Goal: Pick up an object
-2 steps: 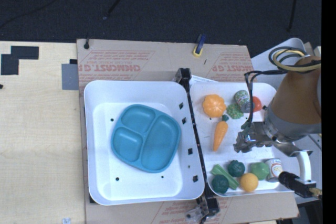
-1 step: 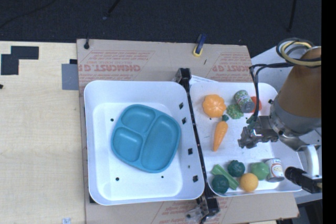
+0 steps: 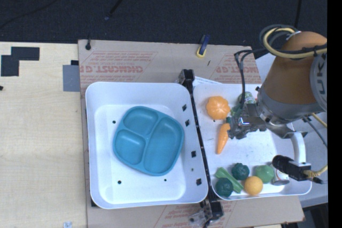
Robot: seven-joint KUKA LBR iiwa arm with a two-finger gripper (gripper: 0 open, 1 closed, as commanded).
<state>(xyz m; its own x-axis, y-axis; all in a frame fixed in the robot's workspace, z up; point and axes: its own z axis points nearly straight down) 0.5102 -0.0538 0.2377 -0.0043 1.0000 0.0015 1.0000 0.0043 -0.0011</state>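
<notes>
A slim orange carrot (image 3: 222, 139) lies tilted in the right bin (image 3: 267, 141), just below a round orange fruit (image 3: 218, 108). The end effector (image 3: 234, 128) sits at its upper end; its grip state I cannot tell. Bare bin floor lies right of the carrot.

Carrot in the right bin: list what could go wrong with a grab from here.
1. The hand sits at the carrot's top end, so it may pivot or slip out.
2. The orange lies very close by; it may get nudged.
3. The bin divider is near, leaving little room on that side.
</notes>
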